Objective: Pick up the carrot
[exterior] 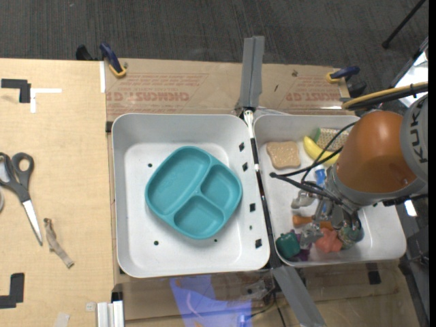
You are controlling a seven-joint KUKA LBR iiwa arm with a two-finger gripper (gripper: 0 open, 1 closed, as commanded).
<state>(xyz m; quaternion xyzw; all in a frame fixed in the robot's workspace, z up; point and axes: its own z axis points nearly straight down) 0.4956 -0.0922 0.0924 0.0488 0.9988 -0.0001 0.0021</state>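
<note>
My gripper (319,222) is low inside the right bin (381,251), near its front half, under the orange band of the arm (373,152). An orange shape that may be the carrot (332,242) lies just in front of the gripper, partly covered by it. A smaller orange piece (301,219) sits to the gripper's left. I cannot make out which of them it touches.
The right bin also holds a bread slice (284,154), a yellow banana-like item (313,147), a dark green item (289,245) and a purple bit at the front. A teal divided plate (194,193) lies in the left bin (129,182). Scissors (24,189) rest on the bench at the left.
</note>
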